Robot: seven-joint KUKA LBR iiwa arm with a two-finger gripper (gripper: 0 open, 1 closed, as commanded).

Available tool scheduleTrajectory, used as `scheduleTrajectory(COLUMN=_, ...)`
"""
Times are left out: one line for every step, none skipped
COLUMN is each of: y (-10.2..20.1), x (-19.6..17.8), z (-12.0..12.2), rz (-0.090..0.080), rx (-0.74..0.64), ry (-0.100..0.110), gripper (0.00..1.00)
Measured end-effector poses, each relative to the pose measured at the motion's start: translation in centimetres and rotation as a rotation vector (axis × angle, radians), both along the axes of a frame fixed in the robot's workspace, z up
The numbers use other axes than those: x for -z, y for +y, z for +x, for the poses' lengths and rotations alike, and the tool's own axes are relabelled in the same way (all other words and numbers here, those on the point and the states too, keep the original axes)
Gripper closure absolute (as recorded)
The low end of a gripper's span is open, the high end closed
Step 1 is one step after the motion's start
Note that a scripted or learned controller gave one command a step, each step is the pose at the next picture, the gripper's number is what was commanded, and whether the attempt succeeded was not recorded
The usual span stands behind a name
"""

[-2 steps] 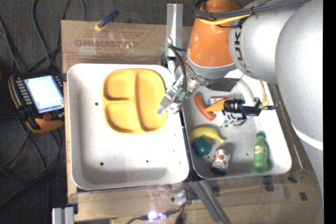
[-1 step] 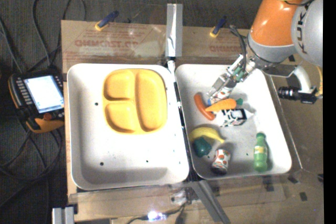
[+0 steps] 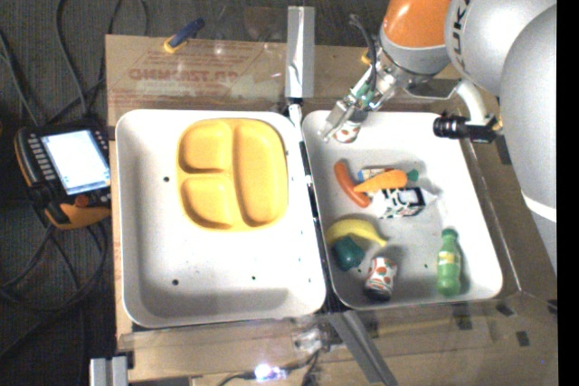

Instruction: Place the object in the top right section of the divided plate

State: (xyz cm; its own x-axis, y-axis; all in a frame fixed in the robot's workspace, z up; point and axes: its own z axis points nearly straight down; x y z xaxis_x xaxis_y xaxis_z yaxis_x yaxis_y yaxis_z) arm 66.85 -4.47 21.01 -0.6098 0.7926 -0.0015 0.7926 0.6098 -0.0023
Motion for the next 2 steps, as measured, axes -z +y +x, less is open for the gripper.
scheduleTrajectory(y=5.3, x=-2.8, z=-1.5, rz=0.0, rx=-0.13, ry=0.0, gripper=1.0)
scheduleTrajectory(y=11.5, x=-1.1, z=-0.6, rz=0.002, rx=0.024, ry=0.0, gripper=1.0)
